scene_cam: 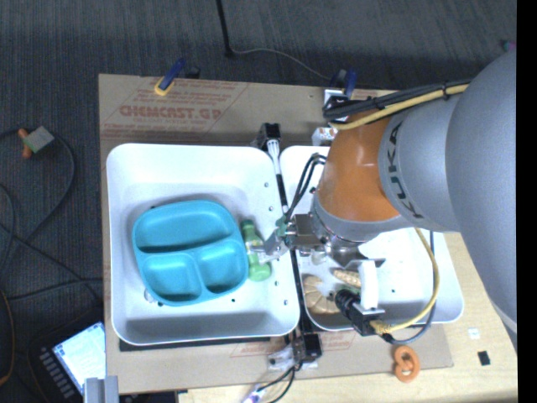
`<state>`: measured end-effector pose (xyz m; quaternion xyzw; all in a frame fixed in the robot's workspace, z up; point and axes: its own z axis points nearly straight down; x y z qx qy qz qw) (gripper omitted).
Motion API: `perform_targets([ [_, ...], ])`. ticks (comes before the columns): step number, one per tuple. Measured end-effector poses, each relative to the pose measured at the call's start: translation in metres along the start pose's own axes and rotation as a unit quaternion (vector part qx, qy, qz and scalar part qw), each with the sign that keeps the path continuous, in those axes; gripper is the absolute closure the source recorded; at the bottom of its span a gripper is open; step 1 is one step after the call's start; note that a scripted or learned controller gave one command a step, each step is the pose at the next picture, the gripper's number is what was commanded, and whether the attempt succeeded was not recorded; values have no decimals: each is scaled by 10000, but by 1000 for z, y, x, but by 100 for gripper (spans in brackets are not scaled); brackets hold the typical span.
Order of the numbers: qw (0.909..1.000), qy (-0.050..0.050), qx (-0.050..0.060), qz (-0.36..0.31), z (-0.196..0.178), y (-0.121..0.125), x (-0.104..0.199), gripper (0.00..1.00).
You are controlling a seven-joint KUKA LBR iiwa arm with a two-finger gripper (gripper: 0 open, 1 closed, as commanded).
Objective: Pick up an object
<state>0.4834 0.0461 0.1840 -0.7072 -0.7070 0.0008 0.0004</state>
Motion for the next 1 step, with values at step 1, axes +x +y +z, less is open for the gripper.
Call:
perform_targets([
  [1,10000,-3,-1,0,0,51,-24,0],
])
